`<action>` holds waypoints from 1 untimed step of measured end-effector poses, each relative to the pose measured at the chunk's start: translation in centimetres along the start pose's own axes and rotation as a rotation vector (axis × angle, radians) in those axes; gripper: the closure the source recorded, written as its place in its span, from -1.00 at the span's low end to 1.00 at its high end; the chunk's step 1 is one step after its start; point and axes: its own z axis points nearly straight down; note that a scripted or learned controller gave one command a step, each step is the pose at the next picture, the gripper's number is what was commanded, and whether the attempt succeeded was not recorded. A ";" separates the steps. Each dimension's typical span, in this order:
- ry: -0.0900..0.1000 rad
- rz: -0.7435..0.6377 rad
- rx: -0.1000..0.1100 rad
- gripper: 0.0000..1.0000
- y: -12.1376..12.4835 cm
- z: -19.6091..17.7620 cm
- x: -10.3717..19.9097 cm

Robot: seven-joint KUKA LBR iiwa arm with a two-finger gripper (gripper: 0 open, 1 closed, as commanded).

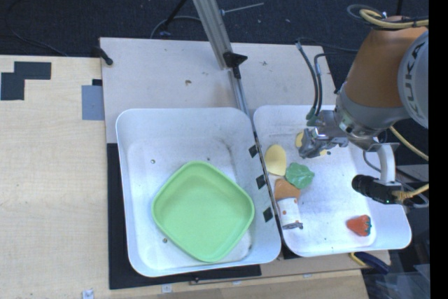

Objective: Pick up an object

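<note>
Bins sat side by side on the bench: the left bin (133, 150) held a light green square plate (203, 210) lying flat toward its near right corner, and the right bin (392, 238) held the smaller things. Over the right bin's far part hung the grey arm (381, 80) with its orange band, its gripper (313, 143) low above the bin floor; whether its claw was apart or together could not be told. Just beside the gripper lay a crumpled green object (300, 175), touching a pale yellow piece (276, 160) by the divider. Nearer, an orange-and-white bottle-like item (288, 203) lay along the divider. A small red strawberry-like toy (359, 225) rested well apart, near the bin's near right corner.
</note>
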 end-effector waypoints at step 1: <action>-0.001 0.001 -0.001 1.00 1.8 -0.7 4.5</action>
